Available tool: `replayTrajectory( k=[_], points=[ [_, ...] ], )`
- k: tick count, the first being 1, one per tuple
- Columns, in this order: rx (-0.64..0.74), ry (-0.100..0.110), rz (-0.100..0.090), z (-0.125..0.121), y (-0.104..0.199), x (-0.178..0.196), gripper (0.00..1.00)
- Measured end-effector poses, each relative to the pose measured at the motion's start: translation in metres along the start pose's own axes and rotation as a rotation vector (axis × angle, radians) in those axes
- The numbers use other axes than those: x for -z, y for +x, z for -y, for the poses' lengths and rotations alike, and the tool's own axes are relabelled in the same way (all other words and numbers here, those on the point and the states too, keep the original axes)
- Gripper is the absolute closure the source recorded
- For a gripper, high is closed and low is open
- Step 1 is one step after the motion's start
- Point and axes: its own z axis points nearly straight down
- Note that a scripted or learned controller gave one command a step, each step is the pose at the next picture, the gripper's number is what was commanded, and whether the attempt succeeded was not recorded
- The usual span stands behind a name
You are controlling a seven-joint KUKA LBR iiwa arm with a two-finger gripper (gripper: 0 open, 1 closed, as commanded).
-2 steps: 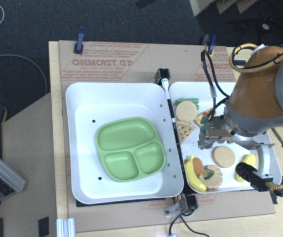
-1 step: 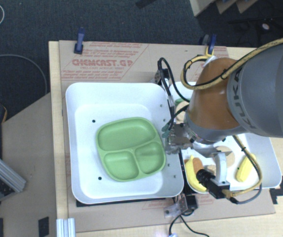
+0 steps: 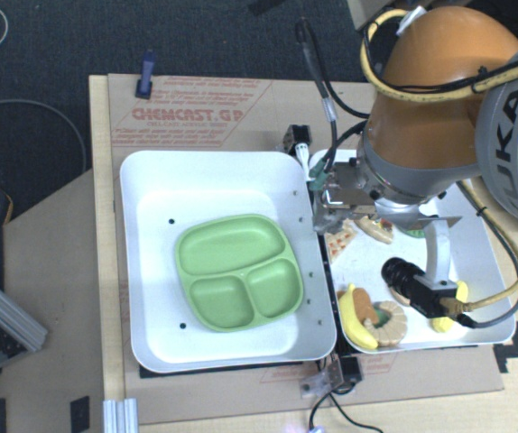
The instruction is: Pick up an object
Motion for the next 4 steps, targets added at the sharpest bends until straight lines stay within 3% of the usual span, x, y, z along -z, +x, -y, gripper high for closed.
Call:
replayTrajectory(
  k=[1, 2, 3, 4],
  points=[
    [-0.010, 0.018, 0.004, 0.003, -0.043, -0.063, 1.00],
    [-0.005, 0.012, 0.003, 0.002, -0.041, -0.049, 1.00],
    [-0.008, 0.014, 0.003, -0.036, -0.067, -0.099, 1.00],
    [-0.003, -0.005, 0.001, -0.007, -0.068, 0.086, 1.00]
  ],
)
